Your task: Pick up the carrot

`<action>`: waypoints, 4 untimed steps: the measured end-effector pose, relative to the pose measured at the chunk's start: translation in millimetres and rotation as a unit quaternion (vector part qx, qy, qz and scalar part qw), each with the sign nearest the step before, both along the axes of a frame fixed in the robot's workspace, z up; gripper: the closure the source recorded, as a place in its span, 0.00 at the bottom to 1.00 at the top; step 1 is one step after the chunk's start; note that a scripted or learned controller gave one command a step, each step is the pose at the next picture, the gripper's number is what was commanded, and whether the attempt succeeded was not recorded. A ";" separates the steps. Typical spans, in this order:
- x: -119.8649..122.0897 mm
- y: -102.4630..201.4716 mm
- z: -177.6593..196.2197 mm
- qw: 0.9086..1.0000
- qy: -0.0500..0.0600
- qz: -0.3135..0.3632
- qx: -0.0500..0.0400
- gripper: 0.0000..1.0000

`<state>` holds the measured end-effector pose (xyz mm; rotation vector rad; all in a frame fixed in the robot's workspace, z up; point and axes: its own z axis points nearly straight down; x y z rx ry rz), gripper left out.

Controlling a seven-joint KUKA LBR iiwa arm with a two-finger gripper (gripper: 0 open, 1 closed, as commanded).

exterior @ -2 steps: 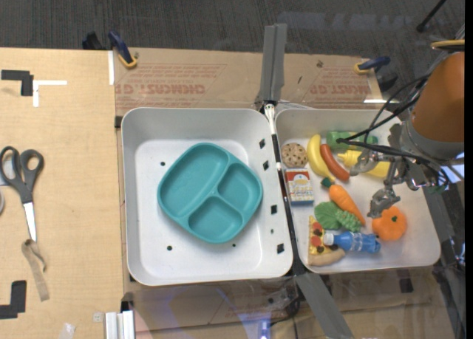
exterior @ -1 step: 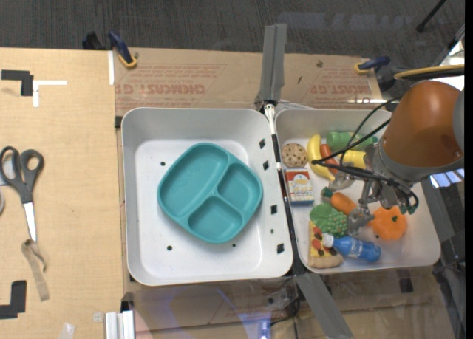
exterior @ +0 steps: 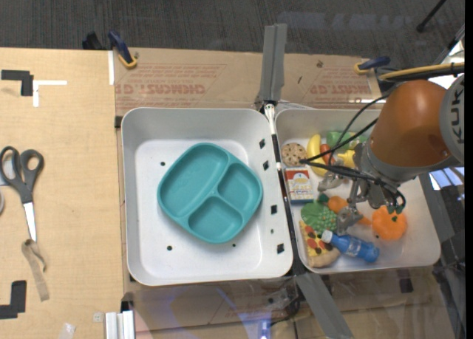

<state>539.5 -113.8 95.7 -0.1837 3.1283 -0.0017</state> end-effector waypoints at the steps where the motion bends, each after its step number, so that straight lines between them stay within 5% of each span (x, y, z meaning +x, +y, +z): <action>1: 20.1 11.8 0.1 1.000 0.000 0.018 -0.001 0.00; 2: 12.5 18.6 0.5 0.999 -0.001 -0.032 -0.001 0.00; 3: 35.4 15.9 -0.1 0.991 0.000 -0.137 0.001 0.00; 4: -16.6 5.1 -1.0 0.986 0.001 -0.166 0.001 0.00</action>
